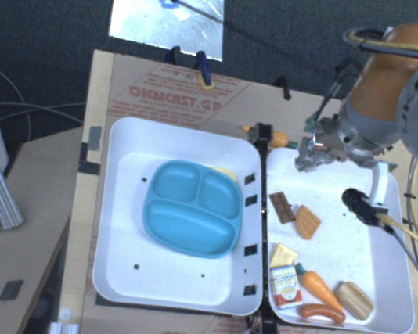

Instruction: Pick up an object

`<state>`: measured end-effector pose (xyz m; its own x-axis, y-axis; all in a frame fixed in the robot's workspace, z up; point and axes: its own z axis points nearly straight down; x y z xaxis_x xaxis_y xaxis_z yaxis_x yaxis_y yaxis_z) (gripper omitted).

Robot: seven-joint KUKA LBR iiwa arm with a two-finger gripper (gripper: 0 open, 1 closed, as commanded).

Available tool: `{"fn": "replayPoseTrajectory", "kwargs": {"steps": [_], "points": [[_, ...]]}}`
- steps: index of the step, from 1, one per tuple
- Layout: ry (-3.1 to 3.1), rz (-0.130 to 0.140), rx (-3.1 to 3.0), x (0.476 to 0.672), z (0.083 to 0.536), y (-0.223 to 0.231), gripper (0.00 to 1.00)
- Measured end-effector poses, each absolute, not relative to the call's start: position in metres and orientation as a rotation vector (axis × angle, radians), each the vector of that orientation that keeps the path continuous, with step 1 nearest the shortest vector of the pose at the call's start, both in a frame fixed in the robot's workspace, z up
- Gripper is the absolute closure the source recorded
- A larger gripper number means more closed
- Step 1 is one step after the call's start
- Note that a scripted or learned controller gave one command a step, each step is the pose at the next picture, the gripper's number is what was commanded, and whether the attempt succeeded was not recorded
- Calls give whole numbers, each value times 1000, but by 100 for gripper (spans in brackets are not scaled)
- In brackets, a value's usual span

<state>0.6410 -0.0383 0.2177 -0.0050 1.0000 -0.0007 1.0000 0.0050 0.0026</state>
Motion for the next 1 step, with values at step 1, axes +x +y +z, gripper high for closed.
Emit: {"fn": "replayPoseTrajectory", "kwargs": {"steps": [1], "points": [[2227, 4, 2212, 642, 234, -40, 100]]}}
